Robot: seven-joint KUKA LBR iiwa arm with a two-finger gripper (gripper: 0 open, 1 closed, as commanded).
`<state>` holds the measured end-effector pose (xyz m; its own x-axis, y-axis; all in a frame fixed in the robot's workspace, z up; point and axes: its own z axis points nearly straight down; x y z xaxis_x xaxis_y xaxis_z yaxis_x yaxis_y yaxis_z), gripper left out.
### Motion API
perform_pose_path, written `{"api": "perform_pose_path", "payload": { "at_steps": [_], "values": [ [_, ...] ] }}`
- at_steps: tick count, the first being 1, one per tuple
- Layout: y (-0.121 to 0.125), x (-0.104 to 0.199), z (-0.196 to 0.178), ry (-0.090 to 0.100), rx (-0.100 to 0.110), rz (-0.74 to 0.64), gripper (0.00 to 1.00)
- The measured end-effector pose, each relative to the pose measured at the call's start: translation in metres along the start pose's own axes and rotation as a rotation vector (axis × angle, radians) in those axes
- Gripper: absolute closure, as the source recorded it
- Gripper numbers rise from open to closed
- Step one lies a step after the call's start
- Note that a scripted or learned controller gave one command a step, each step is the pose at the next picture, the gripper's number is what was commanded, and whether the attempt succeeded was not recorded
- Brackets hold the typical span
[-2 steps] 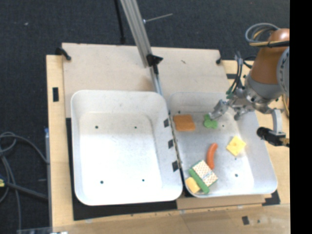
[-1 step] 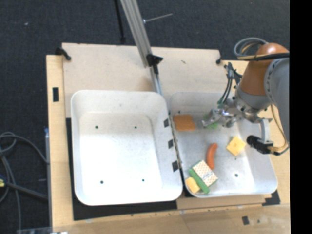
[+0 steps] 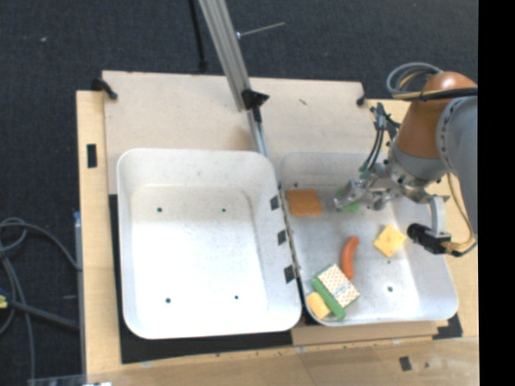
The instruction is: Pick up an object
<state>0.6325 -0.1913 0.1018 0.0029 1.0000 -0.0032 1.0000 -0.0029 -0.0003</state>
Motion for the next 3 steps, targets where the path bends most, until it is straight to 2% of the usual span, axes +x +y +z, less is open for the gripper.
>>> {"api": "perform_pose_path", "payload": {
  "at_steps": [1,3],
  "values": [
    [0.001,-0.001,-0.012,-0.001,-0.003,0.000,1.00],
    [0.008,-0.002,-0.108,0.001,-0.007,-0.006,1.00]
  ]
}}
